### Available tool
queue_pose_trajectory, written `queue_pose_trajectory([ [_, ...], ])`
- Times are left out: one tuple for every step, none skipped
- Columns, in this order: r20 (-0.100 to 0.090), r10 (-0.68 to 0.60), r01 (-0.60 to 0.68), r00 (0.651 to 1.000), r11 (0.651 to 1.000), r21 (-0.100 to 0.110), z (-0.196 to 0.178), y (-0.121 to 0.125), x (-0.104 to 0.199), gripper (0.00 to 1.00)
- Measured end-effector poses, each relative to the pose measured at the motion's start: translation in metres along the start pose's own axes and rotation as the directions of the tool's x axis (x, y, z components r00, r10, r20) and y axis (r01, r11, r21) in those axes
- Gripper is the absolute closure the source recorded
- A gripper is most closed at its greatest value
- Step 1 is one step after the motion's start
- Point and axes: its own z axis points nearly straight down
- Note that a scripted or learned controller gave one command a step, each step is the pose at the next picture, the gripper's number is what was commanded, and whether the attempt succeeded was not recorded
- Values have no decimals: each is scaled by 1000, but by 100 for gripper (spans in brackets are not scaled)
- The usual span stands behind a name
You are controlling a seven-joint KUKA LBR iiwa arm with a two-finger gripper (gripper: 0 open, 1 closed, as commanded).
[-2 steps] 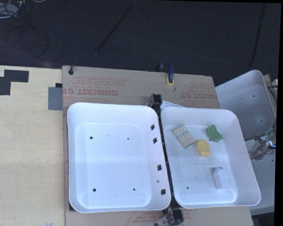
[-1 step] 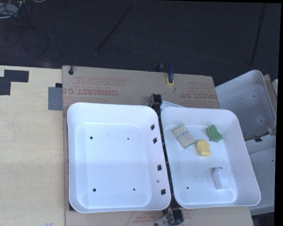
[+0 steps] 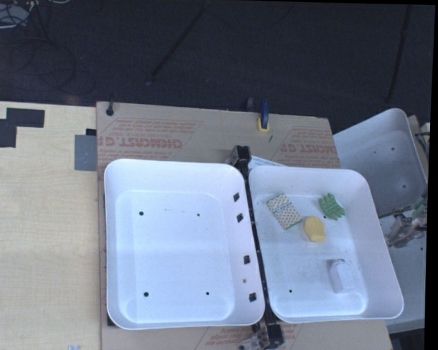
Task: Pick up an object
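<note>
Across the right bin [image 3: 388, 288], checkered packet [image 3: 284, 210], green toy [image 3: 331, 206], yellow piece [image 3: 315, 229] (roundish), grey cylinder [image 3: 337, 275], claw's state cannot be told.

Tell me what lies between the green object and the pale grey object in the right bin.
In the camera view, the yellow round object sits roughly between the green object and the pale grey object, slightly left of their line; otherwise bare white bin floor.

You can't identify the pale grey object [image 3: 337, 274] near the right bin's [image 3: 379, 212] front; the checkered item's [image 3: 284, 210] pattern is blurred.
</note>
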Motion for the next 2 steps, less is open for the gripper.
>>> queue_pose_trajectory([
  [9,-2,2,1000,1000,-21,-111,12,-1,100],
  [0,0,0,1000,1000,1,16,0,0,100],
])
